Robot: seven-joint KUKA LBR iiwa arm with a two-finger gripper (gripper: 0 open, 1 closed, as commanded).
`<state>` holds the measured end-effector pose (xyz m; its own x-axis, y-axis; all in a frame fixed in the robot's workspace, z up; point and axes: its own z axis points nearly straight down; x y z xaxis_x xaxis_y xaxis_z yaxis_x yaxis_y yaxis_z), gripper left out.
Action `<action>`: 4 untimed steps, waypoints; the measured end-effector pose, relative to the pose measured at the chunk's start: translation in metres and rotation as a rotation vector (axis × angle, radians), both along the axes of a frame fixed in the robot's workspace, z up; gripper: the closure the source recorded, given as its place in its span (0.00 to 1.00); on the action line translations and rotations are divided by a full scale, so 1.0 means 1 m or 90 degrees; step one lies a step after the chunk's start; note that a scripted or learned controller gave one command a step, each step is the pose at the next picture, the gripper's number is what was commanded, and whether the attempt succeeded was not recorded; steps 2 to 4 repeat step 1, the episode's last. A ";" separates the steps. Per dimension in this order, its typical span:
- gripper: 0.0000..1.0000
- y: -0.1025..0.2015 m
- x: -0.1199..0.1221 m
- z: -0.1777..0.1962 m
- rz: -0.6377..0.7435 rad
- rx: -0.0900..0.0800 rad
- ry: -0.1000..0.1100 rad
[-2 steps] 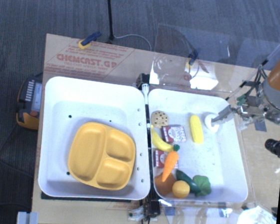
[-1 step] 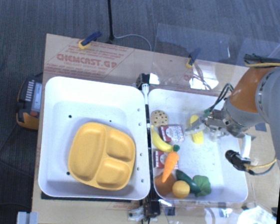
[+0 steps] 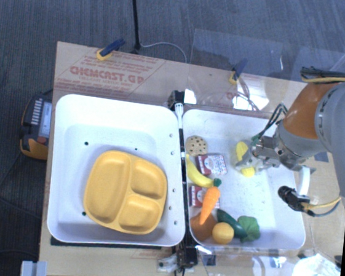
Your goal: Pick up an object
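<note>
Lemon (image 3: pixel 242 152) seemingly under gripper (image 3: pixel 253 163).

The gripper (image 3: pixel 251 162) is reaching into the right bin (image 3: pixel 286 224) from the right and is sitting over a yellow piece (image 3: pixel 242 152), which is showing just left of and beneath it. Further left of the gripper are lying a cookie (image 3: pixel 196 145), a red packet (image 3: pixel 211 165) and a banana (image 3: pixel 197 175). Below-left of the gripper are resting a carrot (image 3: pixel 210 200), an orange (image 3: pixel 223 233) and a green vegetable (image 3: pixel 240 226). Far left, a yellow divided tray (image 3: pixel 125 191) is lying in the left bin (image 3: pixel 77 136).
</note>
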<state>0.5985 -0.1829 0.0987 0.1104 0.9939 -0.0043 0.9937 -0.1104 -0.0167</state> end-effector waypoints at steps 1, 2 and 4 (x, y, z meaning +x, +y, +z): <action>1.00 0.043 -0.025 0.110 -0.085 -0.001 -0.014; 1.00 0.043 -0.025 0.110 -0.085 -0.001 -0.014; 1.00 0.043 -0.025 0.110 -0.085 -0.001 -0.014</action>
